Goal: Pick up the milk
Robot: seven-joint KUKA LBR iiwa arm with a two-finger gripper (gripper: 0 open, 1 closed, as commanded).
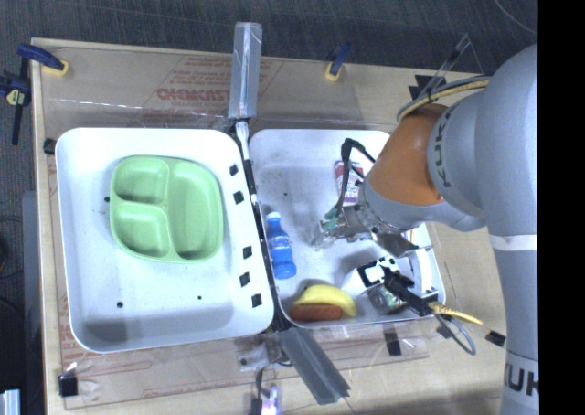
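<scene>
Gripper (331,228) low in the right bin (297,150); finger state cannot be told. Milk (348,181) just beyond it, partly hidden by the arm (430,175). Bottle (279,246) to its left, banana (322,298) below; green tray (168,207) in the left bin (82,313).

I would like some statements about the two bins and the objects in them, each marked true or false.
1. The green divided plate lies in the left bin. True.
2. The blue bottle stands on the green plate. False: it lies in the right bin, near the wall between the bins.
3. A banana lies near the front edge of the right bin. True.
4. The arm reaches over the left bin. False: it is over the right bin.
5. The tool is above the right bin, to the right of the blue bottle. True.
</scene>
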